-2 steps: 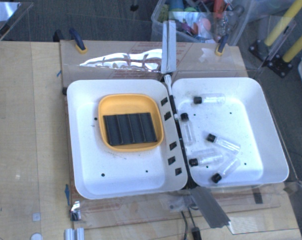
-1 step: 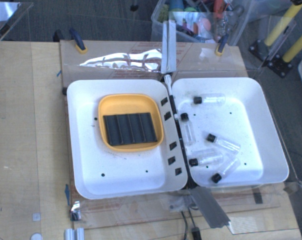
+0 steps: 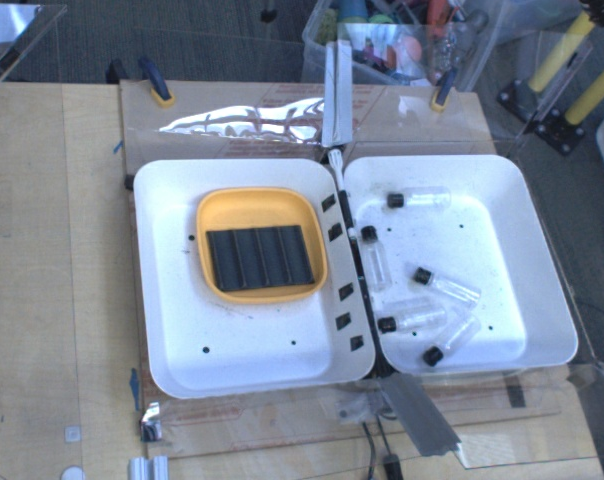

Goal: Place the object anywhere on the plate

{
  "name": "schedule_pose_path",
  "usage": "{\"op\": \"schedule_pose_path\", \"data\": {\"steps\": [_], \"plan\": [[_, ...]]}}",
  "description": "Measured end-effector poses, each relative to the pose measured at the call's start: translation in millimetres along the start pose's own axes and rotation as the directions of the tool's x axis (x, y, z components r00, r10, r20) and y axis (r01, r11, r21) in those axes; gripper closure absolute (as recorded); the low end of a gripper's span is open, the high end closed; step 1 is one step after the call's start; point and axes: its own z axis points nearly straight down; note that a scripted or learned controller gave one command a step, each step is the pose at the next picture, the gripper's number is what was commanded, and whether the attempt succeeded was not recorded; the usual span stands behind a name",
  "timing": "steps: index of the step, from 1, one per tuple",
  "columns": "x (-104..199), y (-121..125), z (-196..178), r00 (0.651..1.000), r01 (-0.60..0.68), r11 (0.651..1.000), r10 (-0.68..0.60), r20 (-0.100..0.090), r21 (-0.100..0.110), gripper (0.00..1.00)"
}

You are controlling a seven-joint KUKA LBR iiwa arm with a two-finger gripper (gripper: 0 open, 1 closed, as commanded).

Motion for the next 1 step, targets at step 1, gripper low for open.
{"op": "schedule_pose_path", "data": {"steps": [1], "plan": [[0.0, -0.2, -0.2, 1.000, 0.013, 1.000, -0.013, 0.000, 0.000, 1.00]]}}
